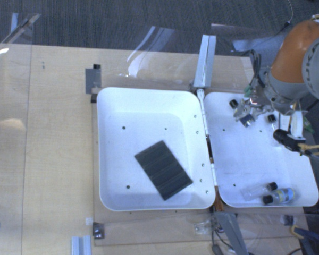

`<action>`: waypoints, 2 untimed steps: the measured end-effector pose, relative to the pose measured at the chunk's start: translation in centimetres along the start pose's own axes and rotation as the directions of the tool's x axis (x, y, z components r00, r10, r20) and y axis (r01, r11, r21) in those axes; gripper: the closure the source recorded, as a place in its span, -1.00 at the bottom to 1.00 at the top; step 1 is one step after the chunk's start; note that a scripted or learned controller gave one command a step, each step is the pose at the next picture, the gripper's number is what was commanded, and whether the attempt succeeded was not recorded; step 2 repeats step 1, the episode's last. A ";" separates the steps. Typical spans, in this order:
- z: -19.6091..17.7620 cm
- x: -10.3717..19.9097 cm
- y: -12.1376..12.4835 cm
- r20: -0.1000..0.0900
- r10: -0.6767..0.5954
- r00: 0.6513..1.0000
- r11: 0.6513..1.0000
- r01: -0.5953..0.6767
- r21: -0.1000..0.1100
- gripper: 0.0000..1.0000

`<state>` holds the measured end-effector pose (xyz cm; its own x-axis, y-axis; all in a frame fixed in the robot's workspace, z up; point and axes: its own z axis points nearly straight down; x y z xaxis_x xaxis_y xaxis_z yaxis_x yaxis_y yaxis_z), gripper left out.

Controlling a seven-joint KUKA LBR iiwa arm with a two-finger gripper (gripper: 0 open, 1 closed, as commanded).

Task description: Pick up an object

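over the far end of the right bin (239,158), close to its upper left corner, the gripper (246,113) hangs at the end of the grey arm (313,62) that reaches in from the right. whether it is spread or closed i cannot tell from this slant, and nothing shows caught in it.

the nearest candidate for the pick is a clear bottle (276,195) with dark caps or ends. it lies on its side against the near right corner of the same bin. it may be two small items lying together; the blur does not settle that. from the gripper it lies toward the lower edge of the view and a little to the right, with most of the bin's bare floor between them. its long axis runs roughly across the view, left to right, so a grasp would probably want to close across that line, from the far and near sides.

the other candidate is a dark ribbed slab (163,169) lying flat in the left bin (122,110), on the near half of the floor. its long axis slants from upper left to lower right. it is farther off, across the rims where the two bins meet, and being flat it looks the harder thing to get under. both bins sit on the pale wooden tabletop (42,142).

judging by this, the pick has not begun. the coming move turns on travel toward the near edge, then descent.
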<state>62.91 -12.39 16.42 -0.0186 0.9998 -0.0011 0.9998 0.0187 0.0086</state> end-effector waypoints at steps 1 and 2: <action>-7.7 3.8 0.3 0.000 -0.015 1.000 1.000 0.015 -0.001 1.00; -7.7 3.8 0.3 0.000 -0.015 1.000 1.000 0.015 -0.001 1.00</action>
